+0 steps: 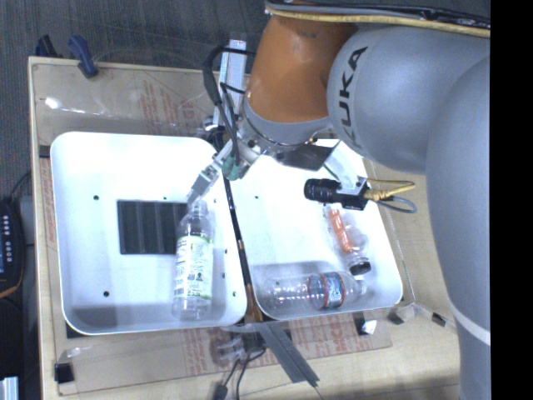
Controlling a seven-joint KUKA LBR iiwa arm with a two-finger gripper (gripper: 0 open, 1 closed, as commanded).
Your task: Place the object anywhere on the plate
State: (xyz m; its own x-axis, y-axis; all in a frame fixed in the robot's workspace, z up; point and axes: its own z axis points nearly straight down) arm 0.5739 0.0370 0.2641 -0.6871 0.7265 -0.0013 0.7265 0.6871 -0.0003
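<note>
Fingers [200, 187], state indiscernible, just above bottle [192, 265] cap in left bin [75, 223], beside dark plate [148, 227]. Two bottles in right bin [283, 223].

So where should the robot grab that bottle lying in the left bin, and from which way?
Probably around the middle of the clear bottle, at its labelled body, coming straight down from above. It lies flat on the floor of the left bin, cap toward the gripper, so its round sides are open there. The fingers should straddle it across its width.
</note>
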